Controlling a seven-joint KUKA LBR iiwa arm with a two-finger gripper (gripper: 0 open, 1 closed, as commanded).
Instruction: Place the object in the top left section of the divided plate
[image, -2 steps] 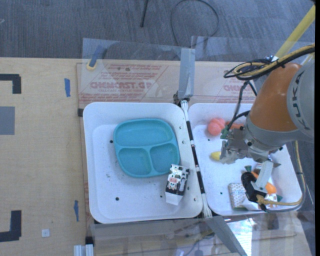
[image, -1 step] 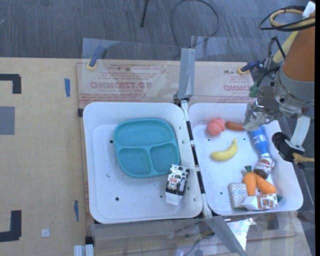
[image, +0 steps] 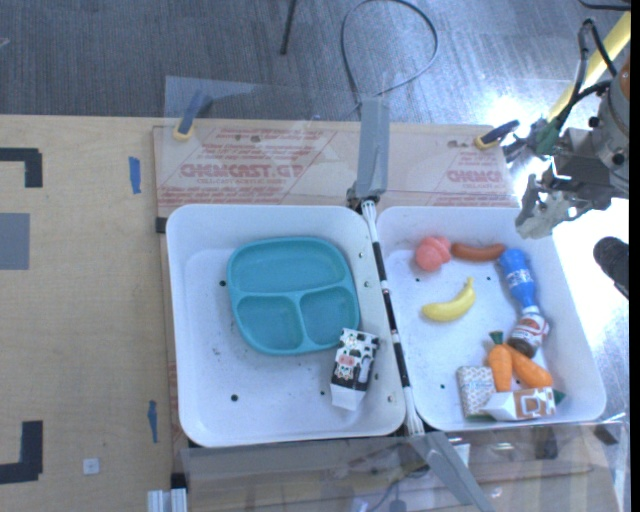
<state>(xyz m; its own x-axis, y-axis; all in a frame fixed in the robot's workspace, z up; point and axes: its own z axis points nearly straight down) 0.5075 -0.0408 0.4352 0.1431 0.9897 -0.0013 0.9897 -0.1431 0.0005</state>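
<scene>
Camera view: taking the plate (image: 292, 293) as landmark, the milk carton (image: 353, 368) lies nearest, touching its lower right corner in the left bin (image: 190, 330). The plate's sections hold nothing. Right of the plate, in the other bin (image: 575, 300), sit a juice box (image: 505, 396), carrots (image: 512, 366), bottle (image: 520, 290), banana (image: 449, 302), peach (image: 432, 253) and sausage (image: 478, 252). Farthest, up right of the plate, the gripper (image: 543, 208) hangs over that bin's far corner; I cannot tell how its fingers stand.

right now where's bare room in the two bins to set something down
Left bin: free floor left of and below the teal plate; the milk carton crowds its lower right corner. Right bin: a free patch below the banana, left of the carrots; its right side is crowded.
</scene>
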